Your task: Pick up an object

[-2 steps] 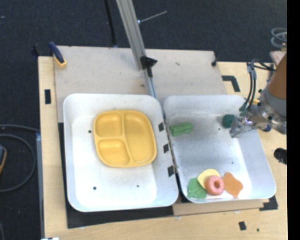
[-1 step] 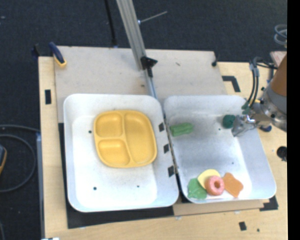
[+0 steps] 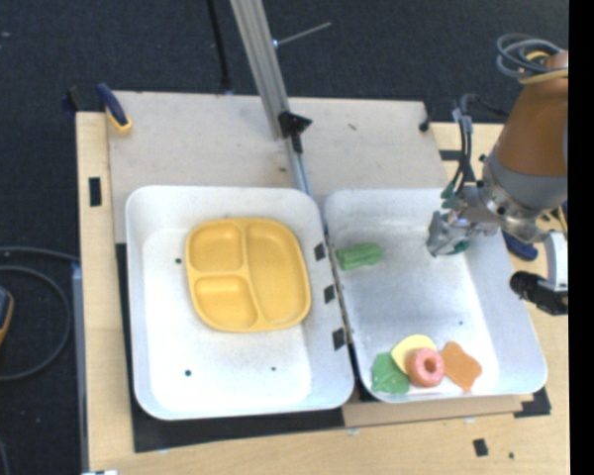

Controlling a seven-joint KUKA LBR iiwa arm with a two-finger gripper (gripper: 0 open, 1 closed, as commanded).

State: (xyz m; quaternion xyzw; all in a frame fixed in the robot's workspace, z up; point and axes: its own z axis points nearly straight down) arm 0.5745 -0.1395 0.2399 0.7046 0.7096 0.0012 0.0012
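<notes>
My gripper (image 3: 447, 239) hangs over the upper right part of the right bin (image 3: 495, 295), above bare floor. Nothing shows between its tips. A green cylinder-like piece (image 3: 359, 256) lies at the bin's left edge, well to the gripper's left. In the near corner of that bin sit a pink donut (image 3: 426, 367), a yellow round piece (image 3: 412, 349), an orange piece (image 3: 462, 365) and a green leafy piece (image 3: 387, 375), clustered together. A yellow divided plate (image 3: 247, 272) lies in the left bin (image 3: 158, 364).
A metal pole (image 3: 262, 57) rises from the back of the bench, between the bins. A blue and yellow clamp (image 3: 114, 107) sits at the back left corner. Cables and the arm's body crowd the right side.
</notes>
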